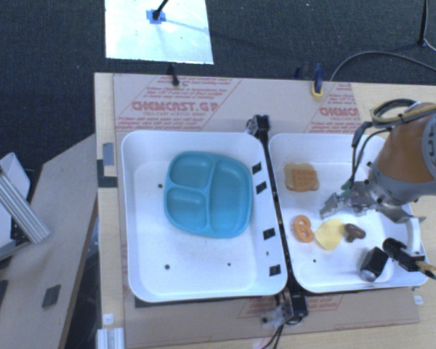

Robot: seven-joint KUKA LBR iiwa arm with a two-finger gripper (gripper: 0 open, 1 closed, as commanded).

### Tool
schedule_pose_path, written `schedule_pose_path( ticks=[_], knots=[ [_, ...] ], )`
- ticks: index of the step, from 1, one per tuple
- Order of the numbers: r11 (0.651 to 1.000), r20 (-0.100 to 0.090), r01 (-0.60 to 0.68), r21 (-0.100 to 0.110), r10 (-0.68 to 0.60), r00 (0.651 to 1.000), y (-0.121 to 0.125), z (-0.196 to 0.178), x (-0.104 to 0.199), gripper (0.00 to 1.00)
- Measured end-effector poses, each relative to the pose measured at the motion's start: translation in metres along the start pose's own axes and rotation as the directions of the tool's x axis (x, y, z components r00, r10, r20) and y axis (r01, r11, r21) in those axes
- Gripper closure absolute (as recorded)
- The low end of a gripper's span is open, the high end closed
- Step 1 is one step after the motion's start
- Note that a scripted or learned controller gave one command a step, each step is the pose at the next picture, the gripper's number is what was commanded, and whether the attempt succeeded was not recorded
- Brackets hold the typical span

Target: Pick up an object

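Observation:
The right bin holds a brown toast-like piece at its back left. An orange pretzel shape lies near the bin's left wall, with a pale yellow round piece just right of it. A small brown lump rests against the yellow piece's right edge. My gripper hangs low over the middle of this bin, just above the yellow piece and the brown lump. Nothing is seen between its fingertips.
The left bin carries a blue divided plate in its middle. A black-clipped divider runs between the two bins. The arm's grey body and orange band cover the right bin's far right side.

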State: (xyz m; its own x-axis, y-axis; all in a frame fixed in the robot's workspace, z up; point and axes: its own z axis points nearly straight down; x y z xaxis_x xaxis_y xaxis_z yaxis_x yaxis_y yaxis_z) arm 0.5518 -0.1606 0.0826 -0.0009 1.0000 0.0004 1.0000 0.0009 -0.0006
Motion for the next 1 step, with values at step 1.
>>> schedule_pose_path(
  ticks=[1],
  knots=[
    [1.000, 0.002, 0.001, -0.006, -0.001, 1.000, 0.0015, -0.0130, -0.0003, 1.00]
  ],
)
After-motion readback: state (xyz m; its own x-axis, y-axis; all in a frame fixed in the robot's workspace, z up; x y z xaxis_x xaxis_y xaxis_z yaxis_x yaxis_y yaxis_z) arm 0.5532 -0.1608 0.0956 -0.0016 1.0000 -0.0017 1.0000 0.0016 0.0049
